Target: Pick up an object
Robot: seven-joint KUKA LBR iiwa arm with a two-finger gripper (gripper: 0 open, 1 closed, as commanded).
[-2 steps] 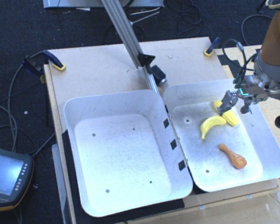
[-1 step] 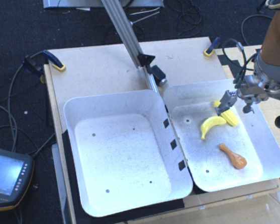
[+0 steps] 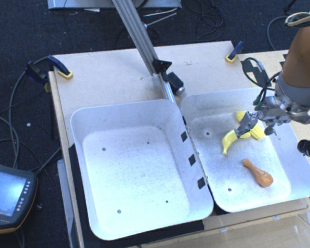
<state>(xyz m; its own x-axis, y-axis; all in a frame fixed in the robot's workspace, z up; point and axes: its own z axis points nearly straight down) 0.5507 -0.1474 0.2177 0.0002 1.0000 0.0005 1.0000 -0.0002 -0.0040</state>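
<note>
A yellow banana-shaped object (image 3: 230,140) lies on the floor of the right bin (image 3: 297,187), near its middle. Its right end reaches under my gripper (image 3: 258,125), which hangs low over the bin at the end of the grey arm coming in from the right. A smaller yellow piece (image 3: 240,116) shows just above and left of the gripper; whether it belongs to the same object is unclear. An orange, club-shaped object (image 3: 258,172) lies below the gripper, nearer the bin's front, apart from it.
The left bin (image 3: 82,124) sits beside the right one, their walls meeting at the centre. A slanted metal rail (image 3: 139,32) rises from behind the bins. Yellow clamps (image 3: 65,74) hold the bench's back corners.
</note>
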